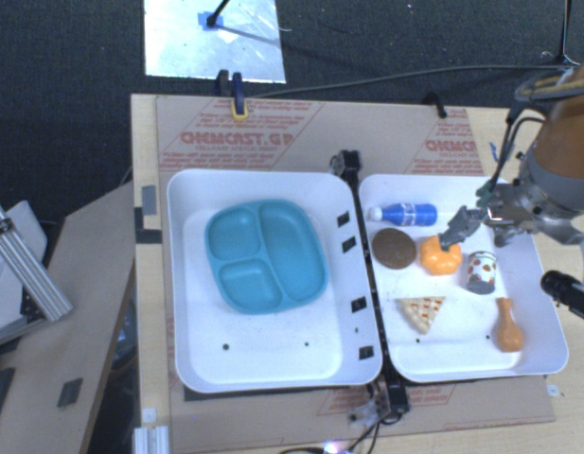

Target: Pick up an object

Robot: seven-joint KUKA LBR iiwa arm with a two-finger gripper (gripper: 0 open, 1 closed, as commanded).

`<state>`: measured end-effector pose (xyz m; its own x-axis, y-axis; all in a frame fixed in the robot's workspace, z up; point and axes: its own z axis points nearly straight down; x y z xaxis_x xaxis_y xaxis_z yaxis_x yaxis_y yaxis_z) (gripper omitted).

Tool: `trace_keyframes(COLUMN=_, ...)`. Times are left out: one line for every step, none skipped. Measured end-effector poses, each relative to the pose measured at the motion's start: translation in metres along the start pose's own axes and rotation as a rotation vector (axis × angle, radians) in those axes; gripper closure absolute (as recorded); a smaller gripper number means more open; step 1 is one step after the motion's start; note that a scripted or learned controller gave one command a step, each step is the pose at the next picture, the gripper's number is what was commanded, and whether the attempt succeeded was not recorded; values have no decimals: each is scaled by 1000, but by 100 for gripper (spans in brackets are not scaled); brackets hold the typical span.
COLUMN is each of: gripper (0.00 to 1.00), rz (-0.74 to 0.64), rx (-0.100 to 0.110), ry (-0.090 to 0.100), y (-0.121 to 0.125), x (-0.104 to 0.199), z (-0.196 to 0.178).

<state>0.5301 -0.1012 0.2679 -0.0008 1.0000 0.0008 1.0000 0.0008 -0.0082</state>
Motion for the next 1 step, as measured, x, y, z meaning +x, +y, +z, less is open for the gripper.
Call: trace_keyframes(gripper=0, rz=-2, rx=-11, ry=-2, y=2, x=0, z=-5)
